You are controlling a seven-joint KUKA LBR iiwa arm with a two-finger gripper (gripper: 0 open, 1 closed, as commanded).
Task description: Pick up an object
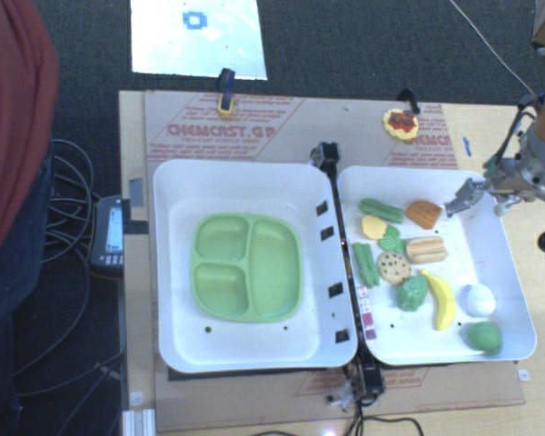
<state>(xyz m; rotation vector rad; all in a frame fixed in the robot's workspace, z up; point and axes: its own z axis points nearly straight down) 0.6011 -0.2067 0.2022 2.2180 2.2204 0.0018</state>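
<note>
On the near side of the right bin (pixel 518 334) lie a round green fruit (pixel 483 336), a white egg (pixel 480 299) and a yellow banana (pixel 442 300). Beside the banana sit a piece of broccoli (pixel 412 292), a cookie (pixel 392 266) with dark chips and a green bean pod (pixel 364 263). Farther back are a hot dog bun (pixel 426 249), a yellow slice (pixel 374 227), a brown piece of toast (pixel 424 213) and a long green pickle (pixel 381 210). All these lie loose on the white floor, none of them lifted.

Left of this bin, the other bin (pixel 177 189) holds a pale green tray (pixel 247 267) with three compartments.

At the far right corner of the right bin the gripper (pixel 480 195) hangs above the rim, near the toast but apart from it. Its fingers stand apart and nothing is between them.

Behind the bins, the brown board (pixel 282 121) carries red writing, blurred, something like "CHEMCAST GP". A small pizza (pixel 401 123) lies on it.
</note>
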